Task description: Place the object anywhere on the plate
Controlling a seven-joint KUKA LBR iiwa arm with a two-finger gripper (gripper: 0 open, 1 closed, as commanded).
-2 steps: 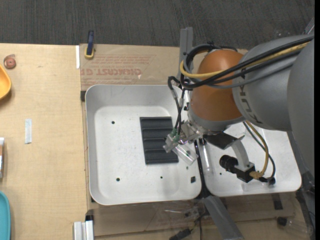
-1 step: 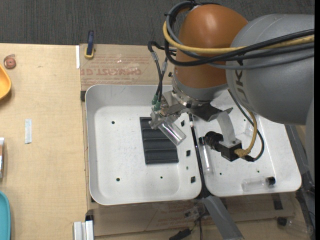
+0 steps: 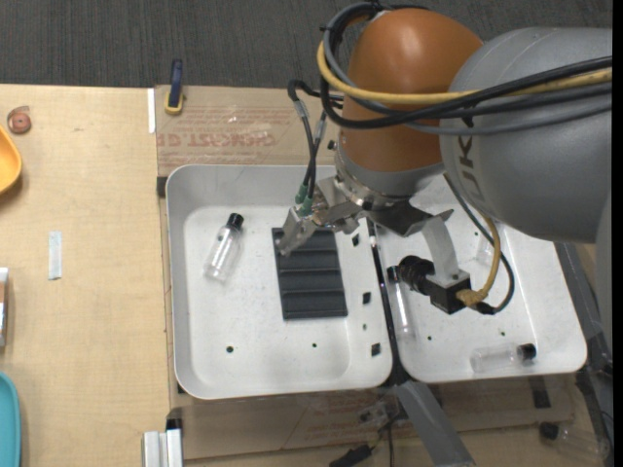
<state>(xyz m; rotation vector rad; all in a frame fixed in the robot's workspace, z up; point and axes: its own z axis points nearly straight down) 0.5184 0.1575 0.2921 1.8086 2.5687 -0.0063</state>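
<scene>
Grey arm (image 3: 526, 125) w/ orange band looms over the 2 bins. Gripper (image 3: 302, 224) sits at top edge of black ribbed plate (image 3: 311, 275) in left bin (image 3: 195, 358); can't tell its state. Clear vial (image 3: 223, 246) lies left of plate, apart from it.

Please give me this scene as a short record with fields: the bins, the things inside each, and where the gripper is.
left bin: one clear vial with black cap, lying flat; one black ribbed plate
right bin: one clear vial lying near the front edge
gripper: above the far end of the ribbed plate, in the left bin
arm: reaches in from the right, over the right bin
</scene>
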